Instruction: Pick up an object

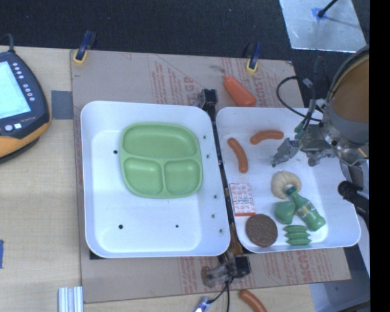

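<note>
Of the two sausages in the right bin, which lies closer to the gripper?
The one lying crosswise near the bin's far wall, just left of the gripper. The other sausage lies lengthwise, further left toward the divider between the bins.

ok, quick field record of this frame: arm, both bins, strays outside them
gripper: above the right bin's upper part, nothing seen held
left bin: green divided tray
right bin: two sausages, cream round item, green bottle, brown disc, red-white packet, green ridged piece
outside bins: orange carrot-like piece above the right bin; pendant at left
</note>
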You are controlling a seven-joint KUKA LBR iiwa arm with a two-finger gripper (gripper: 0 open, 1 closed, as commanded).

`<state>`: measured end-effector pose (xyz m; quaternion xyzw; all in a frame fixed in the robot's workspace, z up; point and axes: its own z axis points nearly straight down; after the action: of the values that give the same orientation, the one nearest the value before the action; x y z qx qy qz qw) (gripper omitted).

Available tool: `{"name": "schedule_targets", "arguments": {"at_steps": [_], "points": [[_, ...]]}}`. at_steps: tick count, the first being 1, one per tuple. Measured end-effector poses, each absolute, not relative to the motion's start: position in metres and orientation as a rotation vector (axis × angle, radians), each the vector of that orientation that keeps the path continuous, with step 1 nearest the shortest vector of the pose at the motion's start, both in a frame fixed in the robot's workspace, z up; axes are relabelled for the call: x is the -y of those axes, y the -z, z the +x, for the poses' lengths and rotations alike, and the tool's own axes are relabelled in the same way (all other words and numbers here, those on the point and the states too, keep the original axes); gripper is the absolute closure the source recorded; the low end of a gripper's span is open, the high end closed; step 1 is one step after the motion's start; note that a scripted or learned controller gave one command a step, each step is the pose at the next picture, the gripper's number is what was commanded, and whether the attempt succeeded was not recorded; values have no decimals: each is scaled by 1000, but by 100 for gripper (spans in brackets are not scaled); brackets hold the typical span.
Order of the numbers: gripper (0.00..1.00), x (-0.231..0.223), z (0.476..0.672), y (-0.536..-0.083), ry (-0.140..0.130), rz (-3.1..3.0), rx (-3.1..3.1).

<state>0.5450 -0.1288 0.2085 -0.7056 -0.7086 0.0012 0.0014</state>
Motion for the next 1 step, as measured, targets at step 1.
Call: {"name": "schedule_targets", "arguments": {"at_steps": [1], "points": [[0, 166, 505, -91, -6, -2214, 2224]]}}
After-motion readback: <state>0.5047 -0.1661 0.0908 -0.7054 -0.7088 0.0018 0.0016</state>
